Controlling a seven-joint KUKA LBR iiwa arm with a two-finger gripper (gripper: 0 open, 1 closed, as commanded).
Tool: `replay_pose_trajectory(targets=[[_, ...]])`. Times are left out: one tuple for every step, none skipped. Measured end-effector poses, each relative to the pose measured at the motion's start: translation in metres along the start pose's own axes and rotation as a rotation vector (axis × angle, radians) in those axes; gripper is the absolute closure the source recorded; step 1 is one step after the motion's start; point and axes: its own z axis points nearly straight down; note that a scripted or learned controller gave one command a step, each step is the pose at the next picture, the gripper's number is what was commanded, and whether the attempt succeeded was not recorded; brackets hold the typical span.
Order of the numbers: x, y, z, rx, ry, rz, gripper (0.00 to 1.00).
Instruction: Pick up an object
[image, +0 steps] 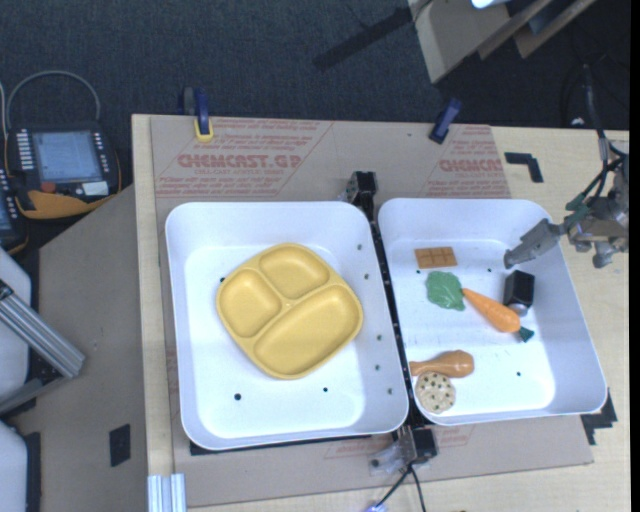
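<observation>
Carrot (490, 309) lies below the claw (520, 285), arm slanting in.

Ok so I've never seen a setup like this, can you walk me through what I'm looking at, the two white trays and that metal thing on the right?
One camera looks down at a slant on a bench. Two shallow white bins sit side by side. The left bin holds a yellow divided plate. The right bin holds toy foods: a cracker, a green leafy piece, a carrot, a drumstick, a cookie, plus a small black block. The metal thing is a robot arm's pincer, reaching in from the right above that bin's far corner. It holds nothing.
</observation>
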Motion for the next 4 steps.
replay_pose_trajectory(targets=[[0.0,0.002,-0.005,-0.011,-0.003,-0.003,0.0],[0.001,-0.001,0.037,-0.004,0.0,-0.002,0.0],[-0.006,0.003,0.082,-0.007,-0.001,-0.002,0.0],[-0.006,0.005,0.146,-0.002,0.001,-0.003,0.0]])
